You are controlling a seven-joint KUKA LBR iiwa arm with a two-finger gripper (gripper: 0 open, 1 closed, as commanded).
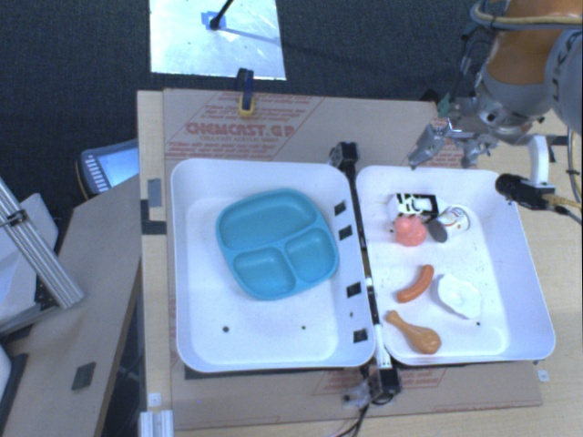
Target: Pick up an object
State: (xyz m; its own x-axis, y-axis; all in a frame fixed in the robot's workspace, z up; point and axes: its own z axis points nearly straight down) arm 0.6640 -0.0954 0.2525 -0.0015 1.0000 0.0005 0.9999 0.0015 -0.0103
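Oddly, the black-and-white toy (pixel 416 204) sits half-hidden — behind the pink ball (pixel 410 231).

Red print on the cardboard sheet (pixel 273 121) reads "CHEMCAST GP" (last letters unclear).

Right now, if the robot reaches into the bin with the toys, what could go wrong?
1. The pink ball sits touching the black-and-white toy and a grey piece, so the gripper might bump or grab the wrong one.
2. The ball looks round and may roll away.
3. The white piece blends into the right bin and looks flat, probably hard to grip.
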